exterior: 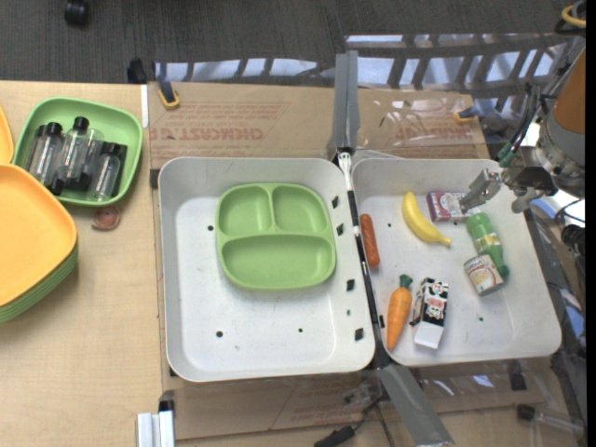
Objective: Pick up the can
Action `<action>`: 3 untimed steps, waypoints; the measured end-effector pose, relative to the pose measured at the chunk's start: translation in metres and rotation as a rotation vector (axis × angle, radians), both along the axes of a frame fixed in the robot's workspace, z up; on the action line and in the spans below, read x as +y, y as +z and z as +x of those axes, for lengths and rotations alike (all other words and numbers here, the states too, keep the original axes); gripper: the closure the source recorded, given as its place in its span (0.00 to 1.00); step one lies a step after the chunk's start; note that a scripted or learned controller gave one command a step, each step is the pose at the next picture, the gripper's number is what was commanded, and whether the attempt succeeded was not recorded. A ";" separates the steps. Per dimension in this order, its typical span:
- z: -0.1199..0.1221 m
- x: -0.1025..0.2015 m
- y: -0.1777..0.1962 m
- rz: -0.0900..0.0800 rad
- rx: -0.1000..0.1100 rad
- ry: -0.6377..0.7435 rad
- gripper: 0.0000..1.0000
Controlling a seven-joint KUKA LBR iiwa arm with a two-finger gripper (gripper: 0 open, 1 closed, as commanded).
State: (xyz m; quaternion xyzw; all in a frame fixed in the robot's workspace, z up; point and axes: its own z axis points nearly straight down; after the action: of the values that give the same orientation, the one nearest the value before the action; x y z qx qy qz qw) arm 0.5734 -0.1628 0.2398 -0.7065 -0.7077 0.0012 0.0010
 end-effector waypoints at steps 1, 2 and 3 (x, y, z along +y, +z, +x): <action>-0.053 -0.042 -0.093 0.001 0.000 -0.032 0.00; -0.046 -0.039 -0.149 0.001 0.000 0.002 0.00; -0.046 -0.010 -0.149 0.001 0.000 0.067 0.00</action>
State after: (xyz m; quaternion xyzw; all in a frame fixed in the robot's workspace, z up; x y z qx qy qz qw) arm 0.5276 -0.1732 0.0908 -0.6824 -0.7310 0.0008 0.0014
